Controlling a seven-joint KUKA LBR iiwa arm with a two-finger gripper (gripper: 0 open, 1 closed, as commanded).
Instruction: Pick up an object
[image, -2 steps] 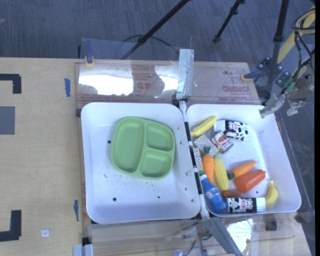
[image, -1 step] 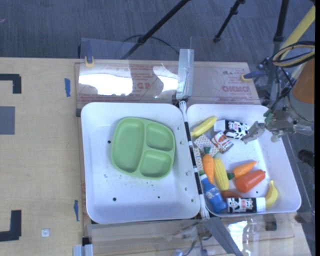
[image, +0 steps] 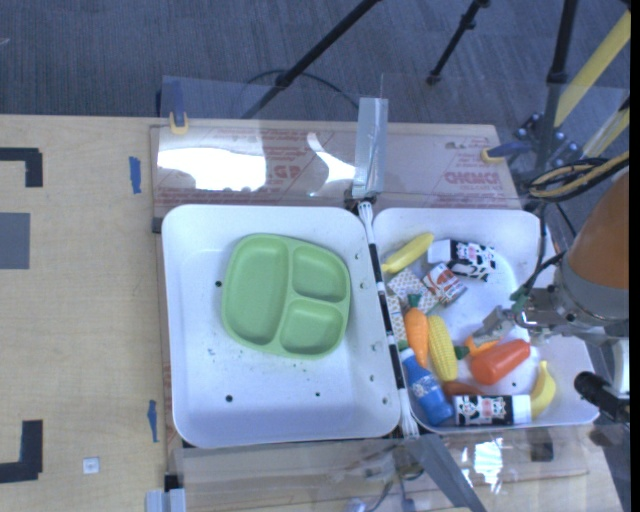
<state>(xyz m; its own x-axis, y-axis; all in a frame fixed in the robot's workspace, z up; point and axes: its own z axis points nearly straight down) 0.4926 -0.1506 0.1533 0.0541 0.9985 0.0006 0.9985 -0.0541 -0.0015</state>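
A: What lies in the left bin (image: 190, 330)?

B: A green divided plate (image: 285, 296) with three compartments, sitting a little toward the far side; around it the white floor carries only a few dark specks.

A: And the right bin (image: 520, 232)?

B: That one holds the clutter. A yellow banana (image: 407, 252) lies near the far left corner; just beside it, to the right, sits a small black-and-white cow-patterned carton (image: 470, 259); between them and a little nearer lies a red-and-white packet (image: 440, 285). Along the dividing wall an orange carrot (image: 417, 331) touches a yellow corn cob (image: 440, 345); below them a blue bottle (image: 427, 393) lies tilted toward the near edge. A black-and-white tube (image: 490, 408) lies flat along the near wall; a second small banana (image: 543, 390) curves at its right end.

A: Where is the gripper (image: 505, 322)?

B: It comes in from the right, low over the right bin, just above an orange-red pepper-like toy (image: 497, 362) — I cannot be sure what that toy is; the grey arm (image: 600, 262) with its orange band fills the right side behind it.

A: Open or closed?

B: I cannot tell; the metal tip is small and blurred there — nothing can be seen clamped in it.
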